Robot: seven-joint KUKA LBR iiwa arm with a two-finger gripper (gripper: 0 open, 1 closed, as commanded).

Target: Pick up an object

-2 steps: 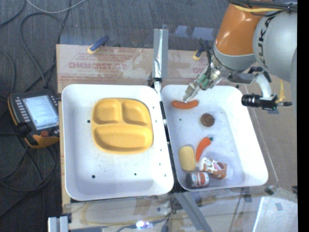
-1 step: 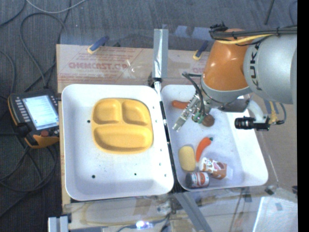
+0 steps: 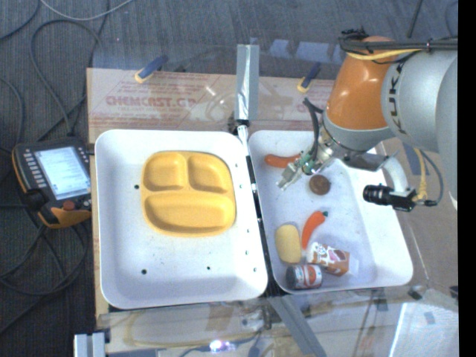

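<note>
The gripper (image 3: 297, 171) is hovering over the right bin (image 3: 387, 266), partly hiding an orange piece (image 3: 277, 161) (finger state: cannot tell)

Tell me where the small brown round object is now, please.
The small brown round object lies in the right bin, near its far end, just right of the claw and above the carrot.

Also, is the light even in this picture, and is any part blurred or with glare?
Camera view: light is fairly even; the left bin looks bright white with mild glare; soft shadows lie beside the yellow tray; the gripper looks slightly blurred; the small items in the right bin are soft in detail.
</note>
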